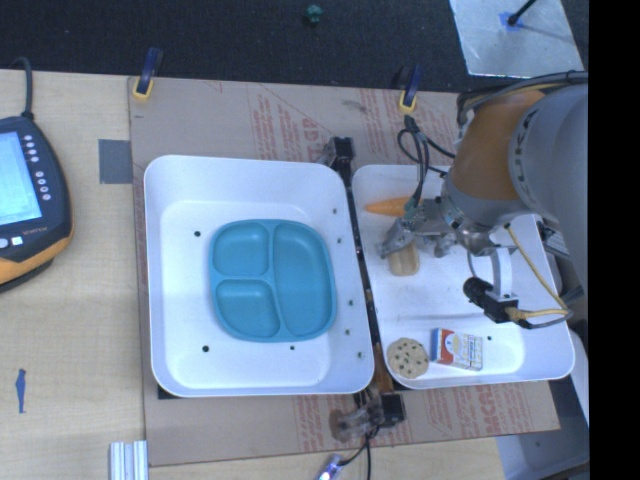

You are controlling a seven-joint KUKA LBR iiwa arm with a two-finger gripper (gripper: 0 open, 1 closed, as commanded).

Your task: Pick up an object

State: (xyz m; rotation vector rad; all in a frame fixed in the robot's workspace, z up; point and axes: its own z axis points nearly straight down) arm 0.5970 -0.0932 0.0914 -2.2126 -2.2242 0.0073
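The hand (403, 245) hangs low in the right bin (545, 368), just above a tan block (403, 260). Nothing looks lifted yet. Whether it is apart or together cannot be told.

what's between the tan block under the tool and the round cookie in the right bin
Bare white bin floor in the camera view; nothing lies between the tan block and the round cookie. The small carton sits beside the cookie.
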